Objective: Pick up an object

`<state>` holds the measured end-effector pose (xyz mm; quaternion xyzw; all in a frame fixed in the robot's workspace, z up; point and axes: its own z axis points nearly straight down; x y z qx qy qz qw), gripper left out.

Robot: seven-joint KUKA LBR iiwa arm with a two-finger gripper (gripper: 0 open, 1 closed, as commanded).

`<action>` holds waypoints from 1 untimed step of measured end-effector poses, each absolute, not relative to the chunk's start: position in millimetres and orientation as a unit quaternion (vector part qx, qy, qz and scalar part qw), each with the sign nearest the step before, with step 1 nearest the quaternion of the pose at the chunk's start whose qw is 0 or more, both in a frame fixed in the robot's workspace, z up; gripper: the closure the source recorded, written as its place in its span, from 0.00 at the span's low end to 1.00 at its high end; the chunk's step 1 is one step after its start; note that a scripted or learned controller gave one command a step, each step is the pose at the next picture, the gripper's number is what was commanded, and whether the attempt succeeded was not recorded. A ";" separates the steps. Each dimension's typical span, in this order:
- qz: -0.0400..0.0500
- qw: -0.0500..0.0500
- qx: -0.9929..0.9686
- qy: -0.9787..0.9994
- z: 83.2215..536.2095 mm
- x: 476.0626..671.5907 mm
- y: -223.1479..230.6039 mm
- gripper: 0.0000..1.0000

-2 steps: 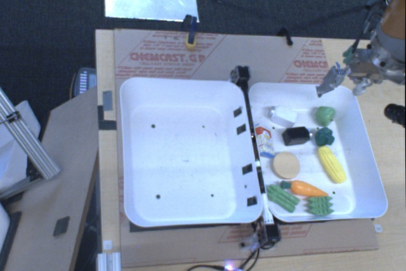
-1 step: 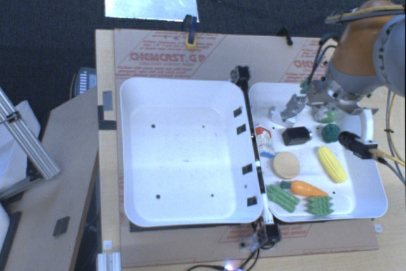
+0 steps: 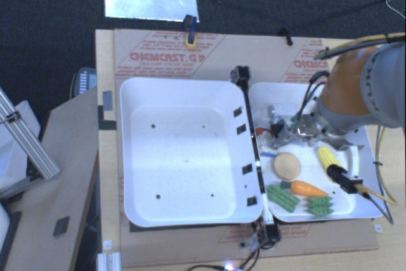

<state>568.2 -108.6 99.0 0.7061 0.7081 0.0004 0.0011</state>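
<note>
Tool [image 3: 283, 128] low in the right bin [image 3: 298, 91], against a small red item [image 3: 277, 131]; its opening cannot be told and nothing is seen in its hold, so the pick is judged not yet made. Candidates lie below it in the view: beige ball [image 3: 287, 165] nearest, corn cob [image 3: 327, 156], carrot [image 3: 308, 188] and 2 green things, a pod [image 3: 283, 196] and a leafy piece [image 3: 320, 205]; the wall [image 3: 252, 136] shared with the left bin [image 3: 184, 155] crowds the tool's left.

The arm [image 3: 361, 82] is cut off by the picture's right edge and hides the far right corner of the right bin [image 3: 274, 96]. Just beside the tool [image 3: 282, 127], 1 small red thing [image 3: 277, 131] and 1 bluish scrap [image 3: 267, 153] are too small to name. Metal rails [image 3: 22, 136] run off the left edge.
</note>
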 end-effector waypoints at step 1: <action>-0.001 -0.001 0.707 0.707 83.4 529.7 -118.6 0.00</action>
